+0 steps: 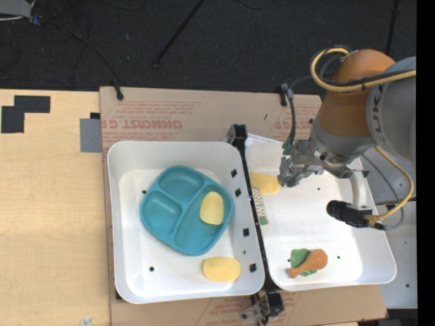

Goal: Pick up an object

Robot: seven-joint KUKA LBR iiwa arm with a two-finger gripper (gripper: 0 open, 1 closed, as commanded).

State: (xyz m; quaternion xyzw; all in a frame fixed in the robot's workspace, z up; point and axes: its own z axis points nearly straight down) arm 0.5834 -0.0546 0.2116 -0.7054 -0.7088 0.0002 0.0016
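**Operator:** Where does the pick stand?

**Spotter:** In your camera view, the gripper (291, 173) hangs low over the far-left part of the right bin (380, 263), just beside a yellow piece (264, 183) lying against the divider (250, 209). You can't tell how its claw stands; it is dark and small against the wrist, so I won't guess, and nothing visibly sits in it.

**Operator:** So nothing is lifted?

**Spotter:** By my reading, no. The yellow piece rests on the bin floor, and that looks like your likeliest target. The carrot toy (307, 261) lies near the front of the same bin, well apart from the gripper.

**Operator:** And the left bin (119, 182)?

**Spotter:** You've a teal tray (166, 212) holding a yellow slice (211, 208), and another yellow lump (221, 269) on the floor nearer you. The grasp and lift are yet to do.
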